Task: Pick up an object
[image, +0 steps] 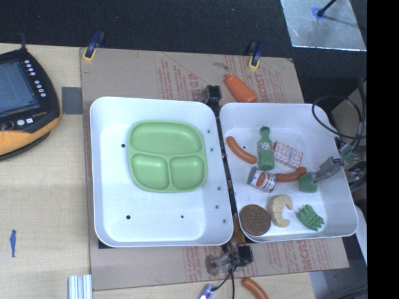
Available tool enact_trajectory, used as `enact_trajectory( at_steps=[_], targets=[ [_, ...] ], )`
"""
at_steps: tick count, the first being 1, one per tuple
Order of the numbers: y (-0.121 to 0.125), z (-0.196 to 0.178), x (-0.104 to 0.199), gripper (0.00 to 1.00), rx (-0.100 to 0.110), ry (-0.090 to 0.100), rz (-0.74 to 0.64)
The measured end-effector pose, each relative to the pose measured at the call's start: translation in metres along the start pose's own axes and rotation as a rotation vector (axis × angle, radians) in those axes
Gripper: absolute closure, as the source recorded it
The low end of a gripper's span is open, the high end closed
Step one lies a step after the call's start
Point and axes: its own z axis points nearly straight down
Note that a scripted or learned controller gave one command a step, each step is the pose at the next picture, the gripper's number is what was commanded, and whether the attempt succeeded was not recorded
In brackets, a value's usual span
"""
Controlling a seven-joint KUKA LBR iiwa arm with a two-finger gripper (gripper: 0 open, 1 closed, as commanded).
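where the bench runs out at nine o'clock, a teach pendant (22, 101) with an orange rim and a dark screen lies on the wood. a sheet of cardboard (181, 73) covers the middle of the bench, held by two blue-and-yellow clamps (93, 45) along its twelve o'clock edge. the left bin (103, 223) holds a green divided plate (167, 156), which sits toward the bin's twelve o'clock half. an orange carrot (240, 88) rests on the cardboard just beyond the right bin's eleven o'clock corner.

the right bin (340, 220) carries the clutter. at its ten o'clock lies a sausage (240, 149); just beside it, toward three o'clock, a green bottle (266, 148) lies lengthwise. a small can (262, 180) with a red-and-white label is near the centre, touching a second sausage (290, 175) that runs off toward three o'clock. a red-printed white packet (288, 155) lies at the bottle's three o'clock. at the bin's seven o'clock sits a round brown cookie (255, 219), with a pale croissant-shaped piece (282, 209) touching it, and a green leafy toy (310, 217) at five o'clock.

at the bin's three o'clock edge the gripper (322, 172) reaches in low, its tip against a small green round object (307, 183) that lies at the end of the second sausage. i cannot tell whether the pincer is released or clenched, nor whether it grasps the green piece.
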Motion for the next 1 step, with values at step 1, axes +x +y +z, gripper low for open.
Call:
enact_trajectory(
  at_steps=[1],
  targets=[
    [0.1045,0.0481,0.0287,0.00,0.001,-0.001,-0.003]
  ],
)
